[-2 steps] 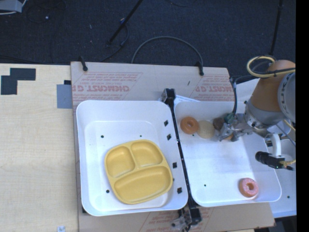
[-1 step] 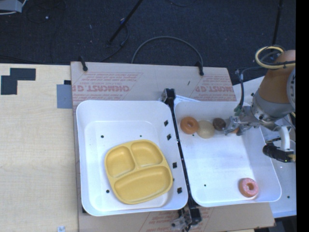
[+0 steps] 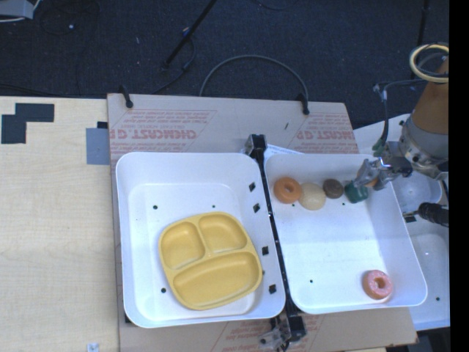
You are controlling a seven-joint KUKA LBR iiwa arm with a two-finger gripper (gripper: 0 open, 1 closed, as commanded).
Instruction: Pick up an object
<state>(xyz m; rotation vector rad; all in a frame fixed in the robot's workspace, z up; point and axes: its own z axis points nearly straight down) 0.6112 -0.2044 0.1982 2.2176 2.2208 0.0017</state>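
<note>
In the right bin (image 3: 344,299), an orange doughnut (image 3: 287,190), a cream round piece (image 3: 313,196) and a small brown piece (image 3: 333,188) lie in a row near the far wall. A dark green piece (image 3: 356,192) sits at the row's right end, directly under the tip of my gripper (image 3: 364,179). The gripper hangs over the bin's far right corner, reaching in from the right. It is too small and dark to tell whether the green piece is touched. A pink frosted doughnut (image 3: 377,284) lies alone at the near right corner.
The left bin (image 3: 139,196) holds a yellow divided plate (image 3: 210,259). A black divider (image 3: 265,218) separates the bins. The arm's orange band (image 3: 432,108) and grey wrist stand just outside the right bin's far right edge. A cable loop arches behind the bins.
</note>
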